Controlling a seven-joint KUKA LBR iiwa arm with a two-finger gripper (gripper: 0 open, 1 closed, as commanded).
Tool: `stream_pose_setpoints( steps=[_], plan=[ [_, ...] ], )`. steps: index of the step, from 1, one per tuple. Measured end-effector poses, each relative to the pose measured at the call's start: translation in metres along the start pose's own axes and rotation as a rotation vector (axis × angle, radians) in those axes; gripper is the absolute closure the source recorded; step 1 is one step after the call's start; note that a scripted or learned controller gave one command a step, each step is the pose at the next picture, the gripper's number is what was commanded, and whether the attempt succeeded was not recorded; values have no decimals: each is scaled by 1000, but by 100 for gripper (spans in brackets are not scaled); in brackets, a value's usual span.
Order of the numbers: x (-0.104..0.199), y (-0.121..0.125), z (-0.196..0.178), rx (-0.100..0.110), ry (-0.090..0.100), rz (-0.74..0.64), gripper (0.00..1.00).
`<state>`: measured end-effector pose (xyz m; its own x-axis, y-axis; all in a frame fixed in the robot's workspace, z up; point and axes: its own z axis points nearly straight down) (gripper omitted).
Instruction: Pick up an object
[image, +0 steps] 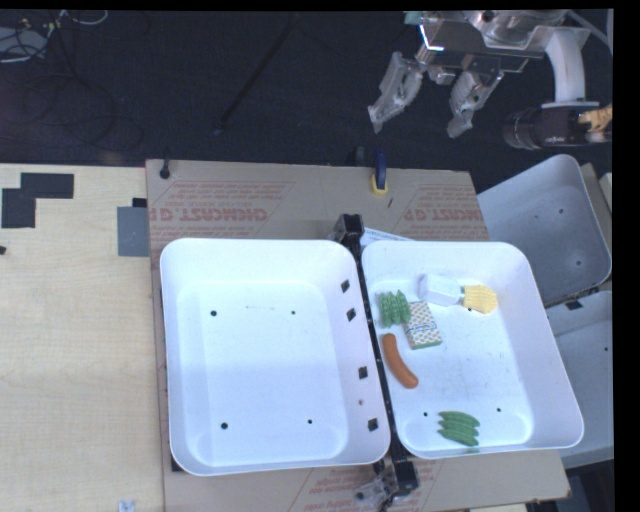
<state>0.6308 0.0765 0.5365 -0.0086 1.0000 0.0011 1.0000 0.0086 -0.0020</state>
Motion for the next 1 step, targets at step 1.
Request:
stream_pose_setpoints(
  steps=[1],
  plan=[
    [49, 13, 0, 1, -1, 4, 0]
  ],
)
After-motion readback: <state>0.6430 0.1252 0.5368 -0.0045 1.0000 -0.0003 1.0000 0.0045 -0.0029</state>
